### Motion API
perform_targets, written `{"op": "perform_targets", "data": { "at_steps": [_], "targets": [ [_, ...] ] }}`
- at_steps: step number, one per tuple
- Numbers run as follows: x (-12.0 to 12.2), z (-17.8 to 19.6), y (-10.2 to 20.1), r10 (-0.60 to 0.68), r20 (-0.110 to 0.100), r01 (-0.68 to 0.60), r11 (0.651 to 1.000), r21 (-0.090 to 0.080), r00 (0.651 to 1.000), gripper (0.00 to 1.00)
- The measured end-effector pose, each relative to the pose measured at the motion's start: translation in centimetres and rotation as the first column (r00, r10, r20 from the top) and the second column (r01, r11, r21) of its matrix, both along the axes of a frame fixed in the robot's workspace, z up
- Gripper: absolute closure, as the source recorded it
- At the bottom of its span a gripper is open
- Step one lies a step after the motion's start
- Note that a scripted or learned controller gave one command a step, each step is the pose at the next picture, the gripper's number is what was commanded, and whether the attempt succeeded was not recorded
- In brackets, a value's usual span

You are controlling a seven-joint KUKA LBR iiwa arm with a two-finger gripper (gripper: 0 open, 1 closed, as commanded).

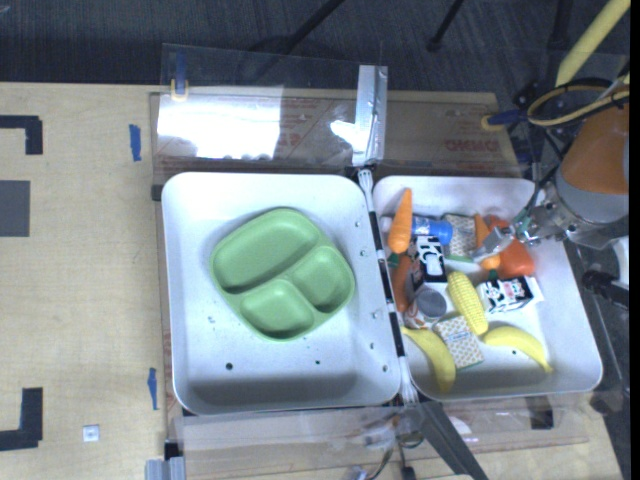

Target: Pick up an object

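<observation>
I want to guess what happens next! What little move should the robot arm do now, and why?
Probably lower the tool a bit: it hangs near the right bin's far right corner, over the orange toy, with nothing visibly between its tips.

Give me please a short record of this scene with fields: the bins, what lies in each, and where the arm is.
left bin: shallow white bin holding a green plastic plate with three compartments
right bin: shallow white bin holding a pile of toy food and small items
items in right bin: orange carrot, yellow corn cob, two yellow bananas, small black-and-white carton
arm: grey arm with orange band at the right bin's upper right edge
gripper: two-finger gripper low over the pile; finger state unclear
</observation>
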State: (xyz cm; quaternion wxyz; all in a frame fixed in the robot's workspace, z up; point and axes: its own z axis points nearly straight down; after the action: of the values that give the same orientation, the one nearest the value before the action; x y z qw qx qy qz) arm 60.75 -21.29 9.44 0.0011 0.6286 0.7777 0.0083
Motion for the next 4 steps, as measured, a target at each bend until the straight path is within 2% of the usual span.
{"op": "perform_targets", "data": {
  "at_steps": [1, 2, 3, 4],
  "targets": [
    [0.4, 1.9, -0.2, 0.001, 0.014, 0.000, 1.000, -0.008, 1.000, 1.00],
    [0.3, 1.3, 0.1, 0.003, 0.007, -0.003, 1.000, -0.001, 1.000, 0.00],
    [3.8, 0.9, 3.8, -0.205, -0.007, 0.205, 0.979, -0.013, 0.979, 0.00],
    [2.5, 0.4, 3.9, 0.019, 0.016, -0.019, 1.000, -0.017, 1.000, 0.00]
  ]
}}
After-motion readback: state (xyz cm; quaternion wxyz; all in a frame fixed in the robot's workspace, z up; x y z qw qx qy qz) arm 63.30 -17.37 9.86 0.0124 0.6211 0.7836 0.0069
